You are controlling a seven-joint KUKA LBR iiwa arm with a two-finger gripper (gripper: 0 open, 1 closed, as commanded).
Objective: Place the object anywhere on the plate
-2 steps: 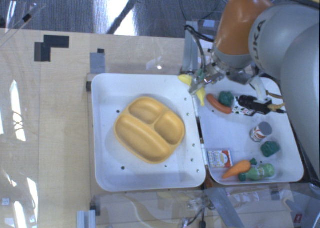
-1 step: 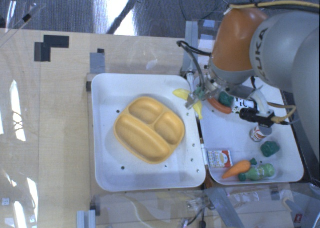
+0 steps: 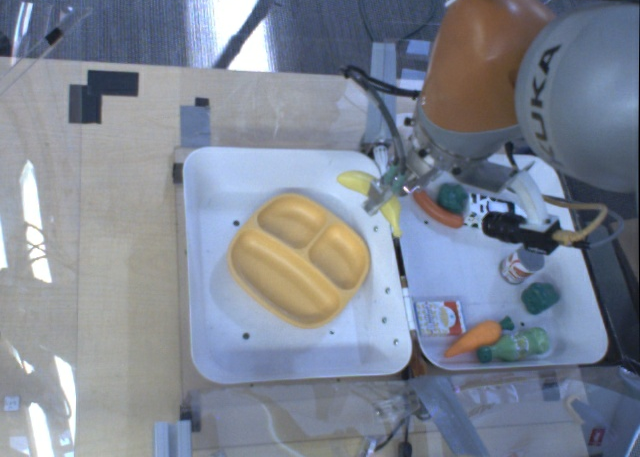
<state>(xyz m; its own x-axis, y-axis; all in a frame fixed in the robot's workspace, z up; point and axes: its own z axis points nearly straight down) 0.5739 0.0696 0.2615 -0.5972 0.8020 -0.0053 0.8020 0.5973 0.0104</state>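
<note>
The yellow three-compartment plate (image 3: 298,258) lies in the middle of the left bin (image 3: 210,345). A yellow banana (image 3: 354,182) hangs over that bin's right rim, just up and right of the plate. My gripper (image 3: 384,191) is shut across the banana's middle, so yellow sticks out to the upper left and lower right of the fingers. The orange wrist band and grey arm reach in from the upper right and hide part of the right bin's back.
The right bin (image 3: 440,275) holds a red pepper (image 3: 438,209), a dark green item (image 3: 452,195), a small can (image 3: 517,267), a green lump (image 3: 540,296), a small box (image 3: 438,317), a carrot (image 3: 472,337) and a green bottle (image 3: 520,345).
</note>
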